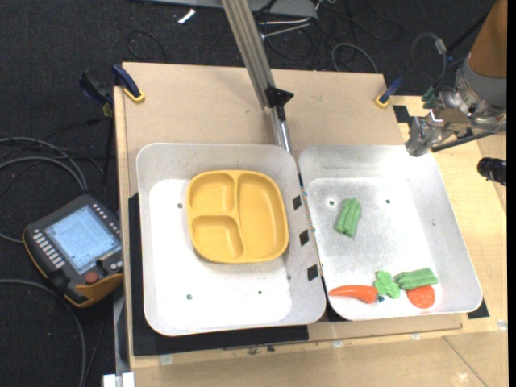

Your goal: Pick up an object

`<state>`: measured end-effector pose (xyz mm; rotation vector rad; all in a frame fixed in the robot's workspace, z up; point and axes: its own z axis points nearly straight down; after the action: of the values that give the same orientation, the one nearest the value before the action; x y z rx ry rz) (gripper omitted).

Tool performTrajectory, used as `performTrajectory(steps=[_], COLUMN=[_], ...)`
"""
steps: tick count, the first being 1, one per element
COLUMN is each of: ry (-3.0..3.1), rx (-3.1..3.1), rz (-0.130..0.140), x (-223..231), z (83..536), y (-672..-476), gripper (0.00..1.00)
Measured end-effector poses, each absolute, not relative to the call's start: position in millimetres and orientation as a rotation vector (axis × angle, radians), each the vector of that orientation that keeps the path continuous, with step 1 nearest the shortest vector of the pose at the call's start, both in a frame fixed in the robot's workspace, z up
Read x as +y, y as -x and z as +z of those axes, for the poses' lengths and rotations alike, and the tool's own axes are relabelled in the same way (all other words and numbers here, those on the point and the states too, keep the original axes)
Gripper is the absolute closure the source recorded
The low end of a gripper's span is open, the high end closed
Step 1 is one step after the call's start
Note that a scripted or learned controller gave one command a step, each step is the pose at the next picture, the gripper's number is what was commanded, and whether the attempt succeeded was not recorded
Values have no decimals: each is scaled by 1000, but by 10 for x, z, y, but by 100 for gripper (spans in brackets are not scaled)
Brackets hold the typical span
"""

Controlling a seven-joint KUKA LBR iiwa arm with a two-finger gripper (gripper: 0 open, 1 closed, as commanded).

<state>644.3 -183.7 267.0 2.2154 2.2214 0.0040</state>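
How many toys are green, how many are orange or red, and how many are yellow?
Green: 3, the bean bundle, the leafy piece and the long piece.
Orange or red: 2, the carrot and the round piece.
Yellow: 1, the divided plate.
Total: 6.

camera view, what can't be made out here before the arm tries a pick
- Claw: in the camera view it is small and blurred at the right bin's far corner, so how its tips stand cannot be told.
- Arm: cut off by the top and right edges.
- Toy vegetables in the right bin's near corner: bunched together, too small to tell where one ends and the next begins.
- Pendant screen: text too small to read.
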Motion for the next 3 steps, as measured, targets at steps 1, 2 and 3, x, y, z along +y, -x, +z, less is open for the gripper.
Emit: performTrajectory(steps=[1,2,3], ry=[-2214,-2214,-2215], rx=[2230,2233,2232], rz=[0,2,0], x=[-1358,-736,-214], z=[2642,2641,2496], y=[-6521,-6461,-6519], gripper=[100,100,100])
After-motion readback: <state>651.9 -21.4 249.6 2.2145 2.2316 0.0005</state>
